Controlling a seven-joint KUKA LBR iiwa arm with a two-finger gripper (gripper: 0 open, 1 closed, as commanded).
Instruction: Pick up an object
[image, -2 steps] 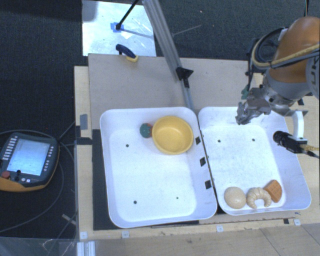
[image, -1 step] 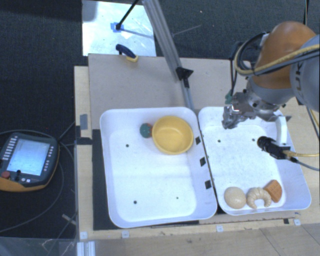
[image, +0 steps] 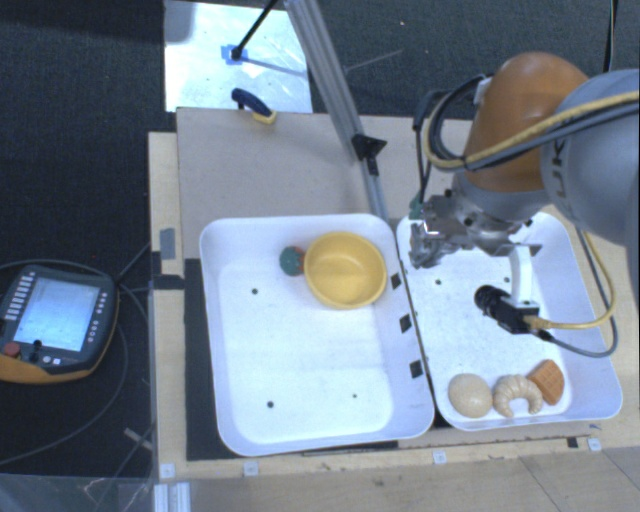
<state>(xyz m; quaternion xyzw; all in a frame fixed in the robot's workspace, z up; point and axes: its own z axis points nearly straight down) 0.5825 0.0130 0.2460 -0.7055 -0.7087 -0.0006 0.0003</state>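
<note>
Landmark: yellow bowl (image: 345, 270), sitting in the upper part of the left bin (image: 300, 400).
Green ball: small dark green ball (image: 291, 261), touching the bowl's left rim.
Right bin: the right bin (image: 590, 330) lies just right of the bowl, across the seam between the two bins.
End effector: the end effector (image: 428, 240) hangs just right of the bowl, over the right bin's upper left corner; whether it is open or closed cannot be told, and nothing is seen held in it.
Arm: grey with an orange band (image: 520, 120), up and right of the bowl.
Food items: a pale round bun (image: 470, 395), a croissant (image: 518, 393) and an orange wedge (image: 547, 380) lie in a row, down and right of the bowl, at the right bin's near edge.
Pendant: a control pendant (image: 55, 320) lies far left of the bowl, off the table (image: 260, 170).
</note>
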